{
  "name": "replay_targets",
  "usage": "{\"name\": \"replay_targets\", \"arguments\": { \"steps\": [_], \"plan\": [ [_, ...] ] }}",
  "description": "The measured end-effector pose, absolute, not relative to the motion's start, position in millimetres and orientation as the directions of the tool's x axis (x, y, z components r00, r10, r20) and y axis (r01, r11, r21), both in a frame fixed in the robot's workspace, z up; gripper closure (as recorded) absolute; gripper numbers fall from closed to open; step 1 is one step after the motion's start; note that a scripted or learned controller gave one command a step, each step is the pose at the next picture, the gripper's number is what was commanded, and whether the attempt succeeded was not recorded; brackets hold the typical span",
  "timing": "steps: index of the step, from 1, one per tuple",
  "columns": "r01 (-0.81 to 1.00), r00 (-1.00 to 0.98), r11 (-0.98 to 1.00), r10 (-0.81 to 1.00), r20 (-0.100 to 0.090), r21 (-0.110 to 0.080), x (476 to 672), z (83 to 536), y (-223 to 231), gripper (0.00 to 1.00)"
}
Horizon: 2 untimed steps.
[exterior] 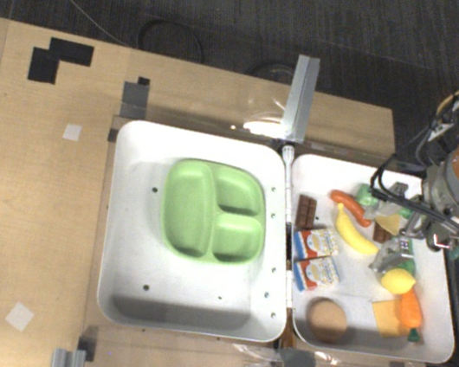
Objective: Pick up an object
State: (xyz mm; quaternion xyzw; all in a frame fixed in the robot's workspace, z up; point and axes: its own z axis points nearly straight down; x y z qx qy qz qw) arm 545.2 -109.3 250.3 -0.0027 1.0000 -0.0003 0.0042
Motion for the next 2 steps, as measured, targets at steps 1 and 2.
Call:
{"name": "replay_targets", "arguments": {
  "steps": [1,2],
  "plan": [
    [-0.145,-0.989,0.989,-0.145,-0.012,-0.003,569.4,121.6,-106.4,0.00],
    [-0.129,-0.992,0.992,-0.129,-0.013,-0.003,623.7,88.6,-143.0,0.00]
  ]
}}
